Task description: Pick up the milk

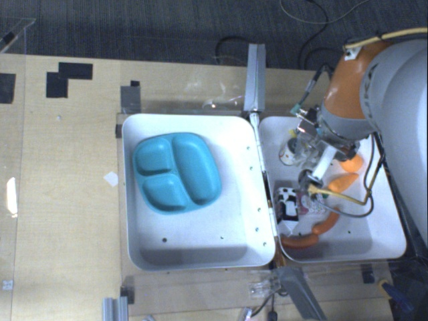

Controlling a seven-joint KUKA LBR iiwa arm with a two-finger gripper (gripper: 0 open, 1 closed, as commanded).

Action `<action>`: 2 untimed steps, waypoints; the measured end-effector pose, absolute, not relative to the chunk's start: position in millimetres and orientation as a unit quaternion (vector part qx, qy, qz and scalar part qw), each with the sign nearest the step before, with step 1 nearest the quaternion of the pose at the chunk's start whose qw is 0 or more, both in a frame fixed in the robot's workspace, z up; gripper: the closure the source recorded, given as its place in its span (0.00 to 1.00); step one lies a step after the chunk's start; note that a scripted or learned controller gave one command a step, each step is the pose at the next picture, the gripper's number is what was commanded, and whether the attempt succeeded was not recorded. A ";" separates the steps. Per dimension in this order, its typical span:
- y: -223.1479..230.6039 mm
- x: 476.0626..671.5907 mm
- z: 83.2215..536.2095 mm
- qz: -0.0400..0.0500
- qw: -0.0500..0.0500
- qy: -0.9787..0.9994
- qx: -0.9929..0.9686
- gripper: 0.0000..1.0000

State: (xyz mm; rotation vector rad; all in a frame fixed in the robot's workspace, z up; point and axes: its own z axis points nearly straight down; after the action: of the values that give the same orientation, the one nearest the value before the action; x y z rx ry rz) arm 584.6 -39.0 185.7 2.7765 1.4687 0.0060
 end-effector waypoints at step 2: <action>57.6 491.1 238.4 0.001 0.000 0.538 0.843 1.00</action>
State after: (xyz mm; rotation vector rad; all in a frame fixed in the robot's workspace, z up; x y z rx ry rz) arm 491.1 57.6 238.4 2.6482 1.6910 0.0041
